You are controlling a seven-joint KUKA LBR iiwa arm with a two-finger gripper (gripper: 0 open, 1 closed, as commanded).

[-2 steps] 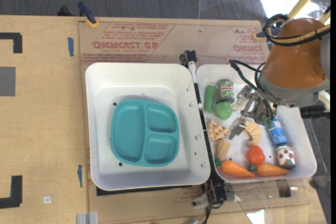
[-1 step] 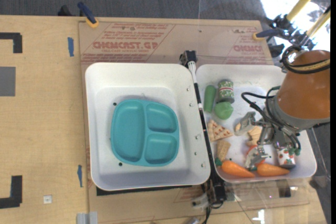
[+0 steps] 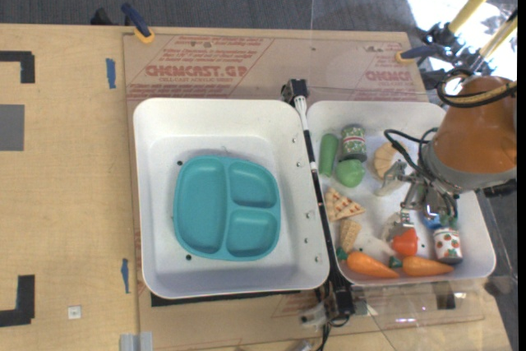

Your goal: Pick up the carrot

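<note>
Two orange carrots lie along the front wall of the right bin (image 3: 485, 259): one carrot (image 3: 372, 265) at the front left, a second carrot (image 3: 427, 266) just right of it, each with a green end pointing left. My gripper (image 3: 407, 216) hangs low in the right bin beneath the orange wrist band (image 3: 477, 136). It is directly above a red toy vegetable (image 3: 404, 243), a little behind the two carrots. Nothing visibly sits in the gripper.
The right bin also holds a green cucumber (image 3: 329, 154), a green can (image 3: 353, 141), a pizza slice (image 3: 343, 205), a bread piece (image 3: 384, 160) and a white-red carton (image 3: 446, 245). The left bin (image 3: 152, 177) holds a teal divided plate (image 3: 228, 207).
</note>
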